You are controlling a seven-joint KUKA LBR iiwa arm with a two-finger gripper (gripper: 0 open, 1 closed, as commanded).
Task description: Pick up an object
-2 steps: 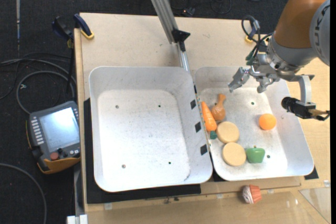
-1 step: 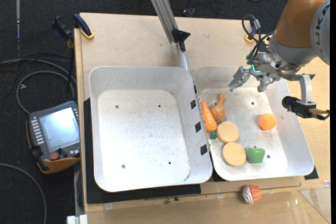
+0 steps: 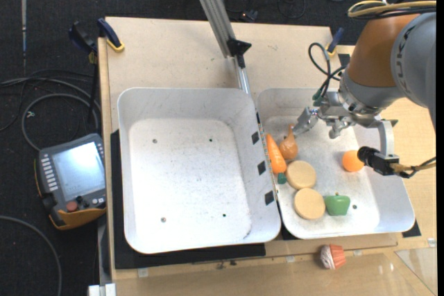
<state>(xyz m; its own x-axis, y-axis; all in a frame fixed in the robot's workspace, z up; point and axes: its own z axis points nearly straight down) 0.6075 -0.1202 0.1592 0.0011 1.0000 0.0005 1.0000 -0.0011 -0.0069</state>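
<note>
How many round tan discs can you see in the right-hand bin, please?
2. One tan disc lies near the bin's middle, beside the carrot. The other tan disc lies just below it, next to the green pepper. The arm may hide more.

Two bins sit side by side on a bench [image 3: 173,52]. In the right bin [image 3: 395,215], a carrot [image 3: 276,154] lies along the left wall, two discs [image 3: 305,190] beside it, a pepper [image 3: 338,204] right of the nearer disc, and a ball [image 3: 352,161] farther right. The left bin [image 3: 139,114] lies alongside.
</note>
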